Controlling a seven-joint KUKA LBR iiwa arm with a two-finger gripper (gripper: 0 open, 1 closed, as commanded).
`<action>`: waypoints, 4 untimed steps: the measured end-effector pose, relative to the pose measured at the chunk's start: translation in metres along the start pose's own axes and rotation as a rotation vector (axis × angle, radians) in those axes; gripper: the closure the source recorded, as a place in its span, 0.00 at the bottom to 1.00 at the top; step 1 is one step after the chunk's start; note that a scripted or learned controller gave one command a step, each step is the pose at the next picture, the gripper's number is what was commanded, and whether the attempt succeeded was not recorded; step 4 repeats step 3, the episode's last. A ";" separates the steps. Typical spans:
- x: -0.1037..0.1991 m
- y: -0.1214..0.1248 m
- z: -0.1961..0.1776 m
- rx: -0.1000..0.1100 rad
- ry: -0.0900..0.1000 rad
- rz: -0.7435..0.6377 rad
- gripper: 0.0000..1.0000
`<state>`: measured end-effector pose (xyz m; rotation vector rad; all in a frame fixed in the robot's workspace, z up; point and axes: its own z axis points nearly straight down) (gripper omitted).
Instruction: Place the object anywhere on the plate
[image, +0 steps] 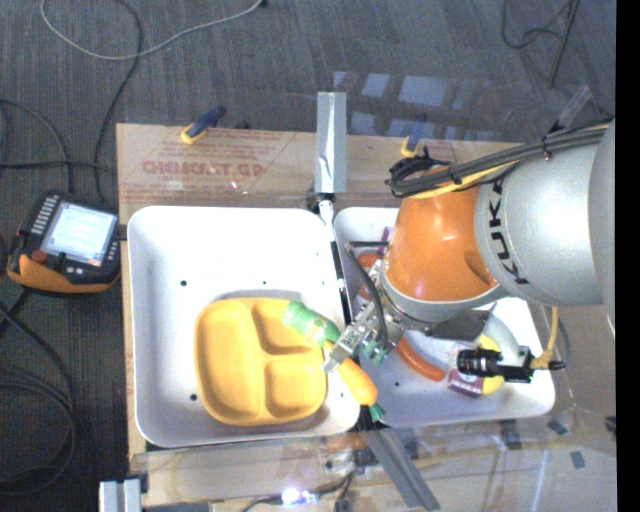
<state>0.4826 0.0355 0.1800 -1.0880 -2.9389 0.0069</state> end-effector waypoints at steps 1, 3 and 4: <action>0.000 0.000 0.000 -0.001 0.001 0.118 1.00; 0.050 0.063 -0.011 0.001 -0.001 0.087 0.00; 0.050 0.063 -0.011 0.001 -0.001 0.087 0.00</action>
